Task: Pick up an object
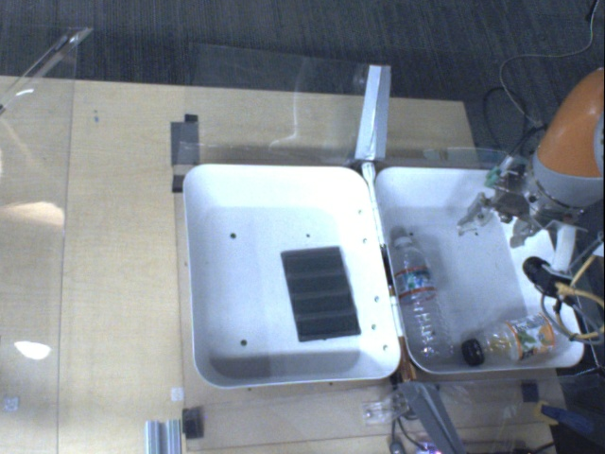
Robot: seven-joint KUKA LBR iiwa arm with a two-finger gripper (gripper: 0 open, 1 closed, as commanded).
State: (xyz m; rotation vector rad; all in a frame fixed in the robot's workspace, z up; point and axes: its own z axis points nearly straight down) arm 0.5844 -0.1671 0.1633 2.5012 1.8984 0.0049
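Hanging over the far right part of the right bin (454, 183), the gripper (499, 218) was seen below the orange band of the arm (577, 140), which reached in from the right. Whether its fingers were spread or pressed together could not be told, as the metal parts were small and blurred; nothing could be made out between them. Two bottles were found in that bin, both lying on their sides. A clear plastic water bottle (417, 296) was laid along the bin's left wall, its cap toward the far end. A second, smaller bottle (510, 340) with a black cap and a yellowish label was placed along the near wall, close to the near right corner, its cap pointing left toward the base of the water bottle. Both were well apart from the gripper. In the left bin (217, 216), a dark ribbed rectangular pad (321, 293) was set flat near the middle. Both bins were carried side by side on the wooden counter (95, 253).
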